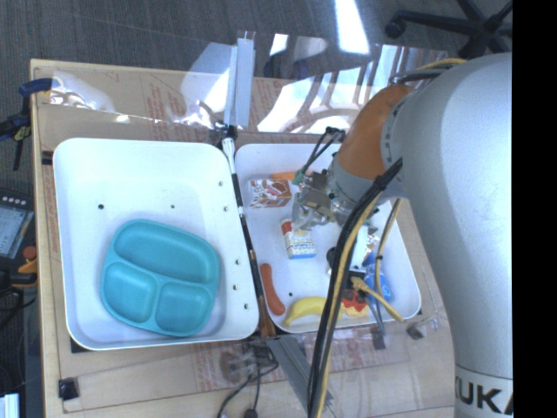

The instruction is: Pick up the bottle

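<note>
Pincer (306, 220) hangs directly over the bottle (301, 242) lying mid-floor of the right bin (252, 159) — likely lined up for a grab — though whether it is apart or clamped I cannot tell.

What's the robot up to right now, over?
Hand low over bottle in right bin. Grip unclear. Hot dog and banana close by.
</note>
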### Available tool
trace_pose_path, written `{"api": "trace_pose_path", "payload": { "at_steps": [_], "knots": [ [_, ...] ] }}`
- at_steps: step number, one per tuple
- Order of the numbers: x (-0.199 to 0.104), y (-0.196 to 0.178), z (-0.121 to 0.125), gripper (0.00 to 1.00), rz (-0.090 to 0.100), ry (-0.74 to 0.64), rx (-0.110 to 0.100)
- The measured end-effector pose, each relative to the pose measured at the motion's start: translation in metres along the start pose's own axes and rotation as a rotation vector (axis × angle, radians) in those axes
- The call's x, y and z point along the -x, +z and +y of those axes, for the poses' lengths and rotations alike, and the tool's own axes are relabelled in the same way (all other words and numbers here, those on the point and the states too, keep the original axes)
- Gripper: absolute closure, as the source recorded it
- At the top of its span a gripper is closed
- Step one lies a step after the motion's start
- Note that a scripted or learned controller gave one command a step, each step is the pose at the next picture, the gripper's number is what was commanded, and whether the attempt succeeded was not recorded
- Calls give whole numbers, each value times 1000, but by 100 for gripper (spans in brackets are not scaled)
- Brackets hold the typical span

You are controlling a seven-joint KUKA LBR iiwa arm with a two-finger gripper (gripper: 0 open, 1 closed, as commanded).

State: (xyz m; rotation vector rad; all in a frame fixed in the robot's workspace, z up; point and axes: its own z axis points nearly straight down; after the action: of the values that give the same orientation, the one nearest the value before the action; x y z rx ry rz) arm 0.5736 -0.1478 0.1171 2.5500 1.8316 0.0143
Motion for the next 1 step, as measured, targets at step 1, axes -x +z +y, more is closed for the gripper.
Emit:
{"api": "trace_pose_path", "payload": {
  "at_steps": [1],
  "knots": [
    [0,0,0,0,0,-1,0]
  ]
}}
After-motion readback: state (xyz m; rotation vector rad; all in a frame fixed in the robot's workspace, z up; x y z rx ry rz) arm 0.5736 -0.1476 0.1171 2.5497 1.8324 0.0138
